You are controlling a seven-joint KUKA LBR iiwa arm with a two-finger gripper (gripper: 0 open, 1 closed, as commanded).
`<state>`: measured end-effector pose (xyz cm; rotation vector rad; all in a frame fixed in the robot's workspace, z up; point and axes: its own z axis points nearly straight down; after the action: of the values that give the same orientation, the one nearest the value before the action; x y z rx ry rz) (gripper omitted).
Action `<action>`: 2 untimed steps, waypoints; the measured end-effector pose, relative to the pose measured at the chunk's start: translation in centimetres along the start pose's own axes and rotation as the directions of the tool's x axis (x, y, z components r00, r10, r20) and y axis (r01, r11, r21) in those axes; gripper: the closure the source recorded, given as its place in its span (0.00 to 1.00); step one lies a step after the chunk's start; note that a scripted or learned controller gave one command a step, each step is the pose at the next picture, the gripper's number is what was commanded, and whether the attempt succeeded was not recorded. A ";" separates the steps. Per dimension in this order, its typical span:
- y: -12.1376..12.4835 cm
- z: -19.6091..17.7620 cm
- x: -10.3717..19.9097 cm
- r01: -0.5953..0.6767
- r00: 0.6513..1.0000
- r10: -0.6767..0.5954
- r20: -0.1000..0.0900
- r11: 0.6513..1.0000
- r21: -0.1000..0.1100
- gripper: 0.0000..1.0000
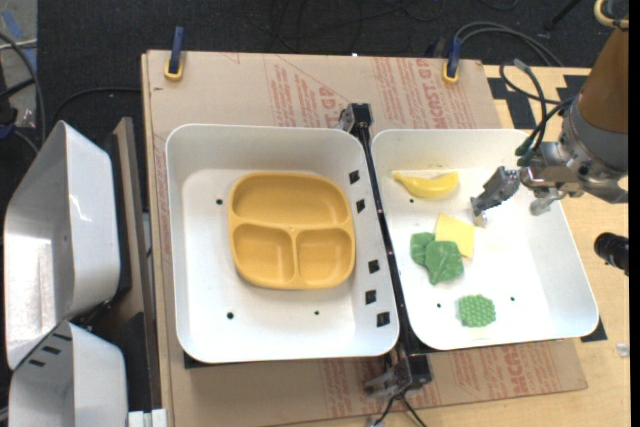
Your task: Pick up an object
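Note:
The right bin (560, 275) holds a yellow banana-shaped piece (427, 183), a pale yellow block (456, 234), a green leafy piece (438, 258) touching that block, and a round green knobbly piece (477, 311) near the front. My gripper (516, 199) hovers over the right bin's middle, to the right of the banana piece and the yellow block. It is open, with nothing between its fingers. Its left finger (491, 191) points down toward the yellow block's upper right corner.
The left bin (190, 245) carries a yellow three-compartment tray (293, 228). A black divider strip (375, 215) runs between the bins. Both bins rest on a cardboard sheet (300, 85). White containers (55, 235) stand off the bench at the left.

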<state>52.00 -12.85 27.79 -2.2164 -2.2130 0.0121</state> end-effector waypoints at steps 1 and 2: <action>0.2 -0.6 0.1 0.003 1.000 -0.003 0.002 1.000 -0.012 0.00; 0.9 3.7 0.1 0.001 1.000 -0.001 0.001 1.000 -0.011 0.00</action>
<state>52.84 -12.75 24.04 -2.2218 -2.2198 0.0018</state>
